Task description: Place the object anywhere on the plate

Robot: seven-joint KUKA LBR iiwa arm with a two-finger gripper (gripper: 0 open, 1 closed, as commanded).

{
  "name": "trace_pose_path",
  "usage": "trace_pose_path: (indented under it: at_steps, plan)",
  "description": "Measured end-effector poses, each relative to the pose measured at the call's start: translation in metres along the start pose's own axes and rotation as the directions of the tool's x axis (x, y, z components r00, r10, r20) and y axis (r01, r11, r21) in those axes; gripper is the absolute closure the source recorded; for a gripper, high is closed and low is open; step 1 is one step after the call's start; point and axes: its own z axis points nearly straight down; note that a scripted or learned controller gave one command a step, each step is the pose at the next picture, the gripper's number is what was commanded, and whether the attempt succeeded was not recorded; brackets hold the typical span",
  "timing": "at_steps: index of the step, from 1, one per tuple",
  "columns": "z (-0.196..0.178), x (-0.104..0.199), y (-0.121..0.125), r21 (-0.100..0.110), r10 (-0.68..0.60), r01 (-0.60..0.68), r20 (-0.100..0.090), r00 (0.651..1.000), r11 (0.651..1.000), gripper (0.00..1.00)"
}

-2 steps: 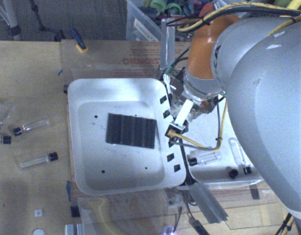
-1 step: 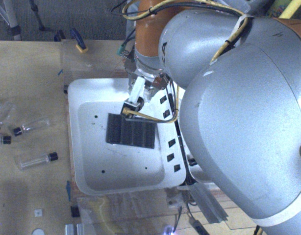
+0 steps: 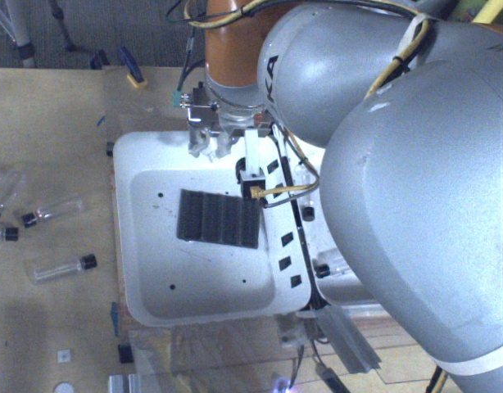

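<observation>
Gripper (image 3: pixel 210 147) hangs over the far rim of the left bin (image 3: pixel 145 301), just inside its far wall, pointing down. It is small and pale against the white plastic, and I cannot tell whether it is open or closed, or whether it has hold of anything.

Nearest the camera is the arm (image 3: pixel 407 219), a broad grey mass covering the right half of the view. It narrows toward the orange band (image 3: pixel 235 31) above the wrist. A yellow cable (image 3: pixel 291 190) loops from the wrist down over the bin's right edge.

On the bench (image 3: pixel 47 334), close in at the left, a clear vial (image 3: pixel 63 267) with a black cap lies on its side. A second capped vial (image 3: pixel 48 213) lies a little farther off, also on its side, and more clear bits lie at the left edge.

The bin sits beside them, with a row of black marks (image 3: pixel 288 248) running along its right rim. A dark ribbed slab (image 3: pixel 219 219) lies flat on the bin floor, about mid-bin and toward the right wall. It is apart from the gripper, nearer the camera than it. Whether this slab is the object or the plate, I cannot tell.

Beyond the bin, a blue clamp (image 3: pixel 135 76) rests at the bench's far edge. Grey floor (image 3: pixel 104 15) lies behind it.
</observation>
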Motion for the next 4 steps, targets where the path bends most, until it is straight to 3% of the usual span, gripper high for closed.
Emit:
trace_pose_path:
  at_steps: [1,2,3,4]
  plan:
    - [-0.006,0.021,-0.001,0.002,0.548,-0.548,0.002,0.837,0.837,1.0]
    - [-0.031,0.021,-0.001,0.001,-0.237,0.237,-0.001,0.972,0.972,1.0]
    - [-0.054,0.015,0.0,0.0,0.468,-0.468,0.0,0.884,0.884,1.0]
    - [-0.057,0.021,-0.019,0.006,-0.211,0.211,-0.001,0.977,0.977,1.0]
